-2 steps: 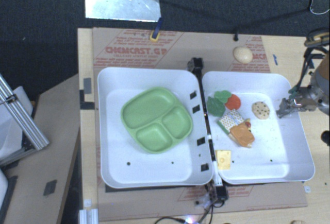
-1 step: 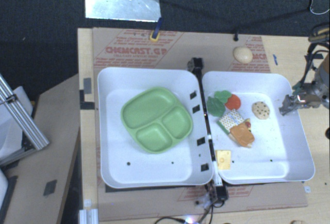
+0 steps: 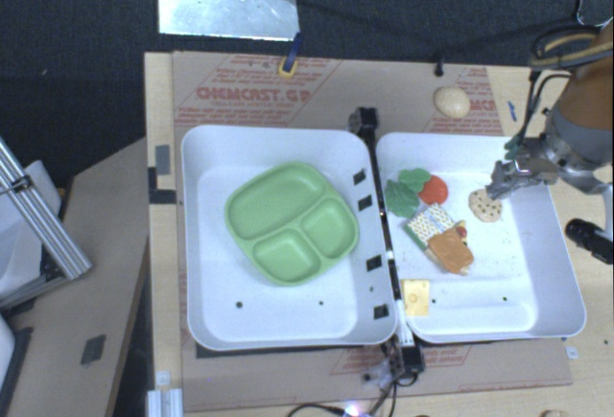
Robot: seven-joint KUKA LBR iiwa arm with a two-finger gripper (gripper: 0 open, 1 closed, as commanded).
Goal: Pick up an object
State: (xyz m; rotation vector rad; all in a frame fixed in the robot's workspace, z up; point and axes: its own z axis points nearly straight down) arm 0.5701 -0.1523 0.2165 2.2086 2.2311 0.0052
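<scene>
One gripper [image 3: 503, 183] hovered just above the cookie [image 3: 485, 206] in the right bin [image 3: 547, 310]; jaw state could not be told.

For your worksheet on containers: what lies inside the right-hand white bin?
The right bin holds green leaves, a tomato, a cookie, a patterned packet, an orange snack and a yellow square. Anything beneath them is covered.

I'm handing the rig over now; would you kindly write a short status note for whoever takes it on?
Gripper: low over the right bin, at the cookie; nothing seen held.
Right bin: cookie, green leaf toy, red tomato toy, patterned packet, orange pastry toy, yellow square.
Left bin: green divided plate.
Done: nothing lifted.
Left: grasp and raise one object.
</scene>
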